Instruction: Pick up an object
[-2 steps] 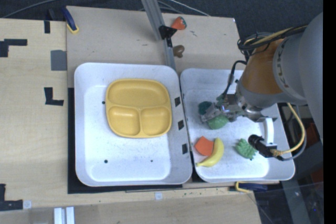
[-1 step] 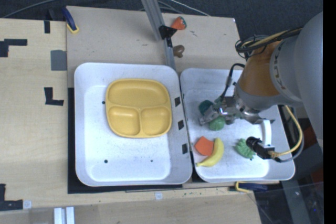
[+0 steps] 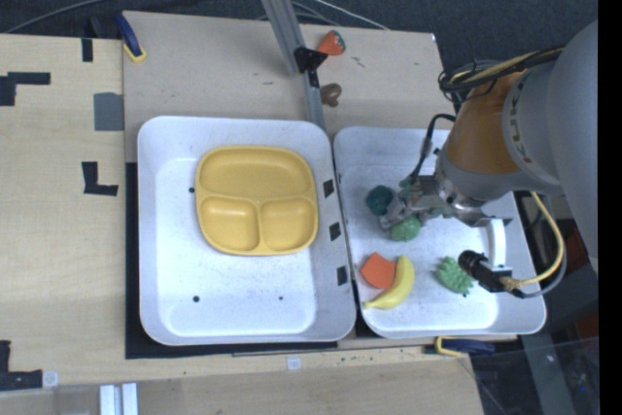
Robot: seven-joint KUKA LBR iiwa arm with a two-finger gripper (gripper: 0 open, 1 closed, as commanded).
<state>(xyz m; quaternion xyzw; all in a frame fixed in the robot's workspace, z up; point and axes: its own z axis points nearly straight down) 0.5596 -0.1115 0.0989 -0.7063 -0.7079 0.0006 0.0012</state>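
While the tool (image 3: 401, 214) sits low in the right bin (image 3: 505, 311) over a green object (image 3: 405, 229), whether it grips is unclear. Nothing looks lifted yet; the pickup remains.

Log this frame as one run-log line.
phase: reaching | gripper: low in right bin, over green items | grasp: unconfirmed | banana, orange piece: untouched | yellow tray: left bin

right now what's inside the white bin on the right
A dark green round toy, a light green lumpy toy, an orange block, a yellow banana and a green spiky toy. The end effector hides part of the floor.
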